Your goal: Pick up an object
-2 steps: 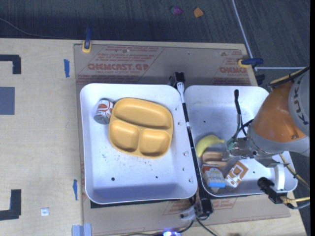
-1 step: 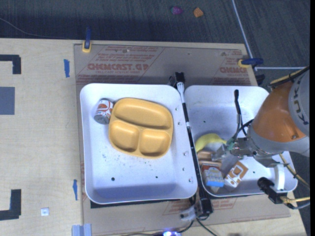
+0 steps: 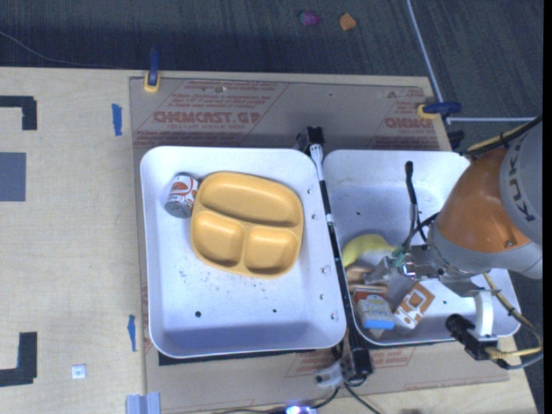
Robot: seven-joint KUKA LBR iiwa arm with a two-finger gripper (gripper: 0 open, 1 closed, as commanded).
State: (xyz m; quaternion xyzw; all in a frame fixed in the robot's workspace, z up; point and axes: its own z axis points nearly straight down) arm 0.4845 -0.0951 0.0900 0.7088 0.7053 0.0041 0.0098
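In the right bin (image 3: pixel 371 188), near its left wall, lies a small pile: a rounded yellow object (image 3: pixel 365 247), a flat packet with red and blue print (image 3: pixel 374 310) and a small orange-and-white box (image 3: pixel 416 301). My gripper (image 3: pixel 392 270) hangs low over this pile, just right of the yellow object and above the packet. The grey wrist and its orange band (image 3: pixel 483 214) cover the bin's right half. I see nothing lifted off the bin floor.
The left bin (image 3: pixel 159 266) holds a large yellow compartment tray (image 3: pixel 246 222) and a small red-and-silver can (image 3: pixel 180 195) at its far left corner. A black rail (image 3: pixel 328 222) divides the bins. Cables trail along the right bin's front right corner (image 3: pixel 483 339).
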